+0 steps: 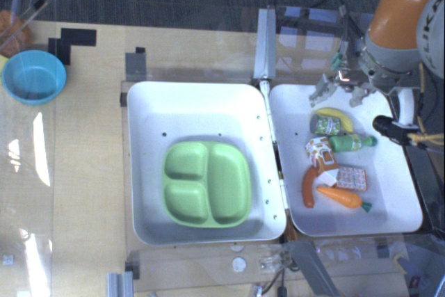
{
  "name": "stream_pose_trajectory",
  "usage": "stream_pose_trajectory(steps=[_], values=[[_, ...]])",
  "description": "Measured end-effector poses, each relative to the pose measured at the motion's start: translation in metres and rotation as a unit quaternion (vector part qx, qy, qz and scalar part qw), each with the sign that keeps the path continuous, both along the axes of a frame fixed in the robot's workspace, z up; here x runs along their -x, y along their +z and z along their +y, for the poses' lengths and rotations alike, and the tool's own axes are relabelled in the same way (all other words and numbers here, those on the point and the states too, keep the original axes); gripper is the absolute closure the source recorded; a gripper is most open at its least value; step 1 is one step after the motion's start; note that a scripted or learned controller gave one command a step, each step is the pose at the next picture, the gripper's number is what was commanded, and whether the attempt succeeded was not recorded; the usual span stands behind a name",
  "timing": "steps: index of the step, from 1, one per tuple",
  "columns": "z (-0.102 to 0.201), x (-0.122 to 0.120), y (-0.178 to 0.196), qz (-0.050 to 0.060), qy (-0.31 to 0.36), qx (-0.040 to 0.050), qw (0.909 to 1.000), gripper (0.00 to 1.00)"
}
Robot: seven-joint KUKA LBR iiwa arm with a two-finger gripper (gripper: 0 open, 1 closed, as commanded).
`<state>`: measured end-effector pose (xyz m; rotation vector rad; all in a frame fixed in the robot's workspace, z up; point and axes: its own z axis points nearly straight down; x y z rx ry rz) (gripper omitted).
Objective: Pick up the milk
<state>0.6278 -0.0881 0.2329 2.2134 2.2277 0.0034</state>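
Note:
The milk (320,151) is a small white and orange carton lying near the middle of the right bin (396,212). It touches a brown sausage (308,188) below it and a green bottle (351,143) to its right. My gripper (341,92) hangs over the far end of that bin, above a banana (332,113) and well behind the milk. Its two fingers stand apart, open, with nothing between them.
A green can (325,125), a pink packet (351,179) and a carrot (341,197) crowd around the milk. The left bin (146,149) holds a green divided plate (207,183). A blue bowl (33,76) sits on the bench at far left.

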Motion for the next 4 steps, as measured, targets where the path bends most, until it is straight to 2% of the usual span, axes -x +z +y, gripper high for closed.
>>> stream_pose_trajectory(steps=[1,2,3,4], values=[[-0.036,0.057,-0.107,0.0,0.029,0.0,0.9996,0.0],[-0.028,0.034,-0.144,-0.004,0.06,0.001,0.9982,0.0],[-0.026,0.031,-0.132,-0.007,0.061,0.0006,0.9981,1.0],[0.001,0.012,-0.039,-0.003,0.186,0.0013,0.9825,1.0]])
